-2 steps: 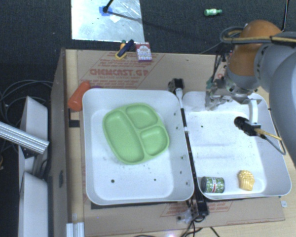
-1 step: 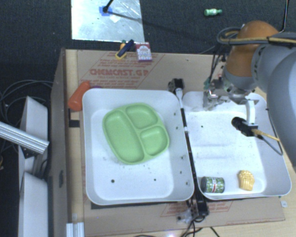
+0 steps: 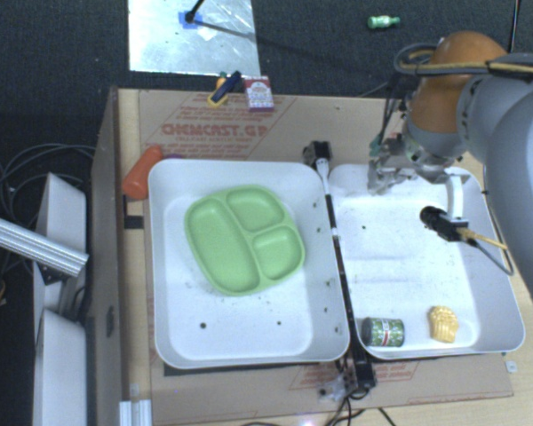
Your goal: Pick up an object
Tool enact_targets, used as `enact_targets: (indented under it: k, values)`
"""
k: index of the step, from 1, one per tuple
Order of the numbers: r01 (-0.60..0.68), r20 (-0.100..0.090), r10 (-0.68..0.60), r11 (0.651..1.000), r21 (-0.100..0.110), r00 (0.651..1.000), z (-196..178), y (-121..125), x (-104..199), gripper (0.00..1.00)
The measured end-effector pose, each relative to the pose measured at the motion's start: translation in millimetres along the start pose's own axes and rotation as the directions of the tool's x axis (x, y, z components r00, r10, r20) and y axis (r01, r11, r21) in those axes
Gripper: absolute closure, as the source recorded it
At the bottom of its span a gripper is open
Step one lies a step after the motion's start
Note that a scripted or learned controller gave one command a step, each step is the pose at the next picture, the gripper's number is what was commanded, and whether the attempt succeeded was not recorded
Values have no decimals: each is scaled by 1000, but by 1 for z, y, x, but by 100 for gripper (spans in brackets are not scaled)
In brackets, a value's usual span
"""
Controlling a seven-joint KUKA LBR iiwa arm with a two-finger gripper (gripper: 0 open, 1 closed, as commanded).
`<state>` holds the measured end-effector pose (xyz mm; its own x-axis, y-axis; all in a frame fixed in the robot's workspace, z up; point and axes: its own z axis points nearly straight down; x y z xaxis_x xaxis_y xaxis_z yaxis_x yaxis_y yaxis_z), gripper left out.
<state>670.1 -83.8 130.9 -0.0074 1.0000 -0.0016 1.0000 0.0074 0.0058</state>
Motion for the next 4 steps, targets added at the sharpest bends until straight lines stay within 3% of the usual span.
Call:
enact_targets:
  k: [1,2,3,4]
  values:
    - [0,0,0,1000,0,1000,0,0,0,0]
    - [-2,-1,2,1000,5,1000,47,-2,0,0]
    - [-6,-1,6,1000,3,1000,36,-3,-28,0]
    - [-3,-2,3,1000,3,1000,46,-1,-5,0]
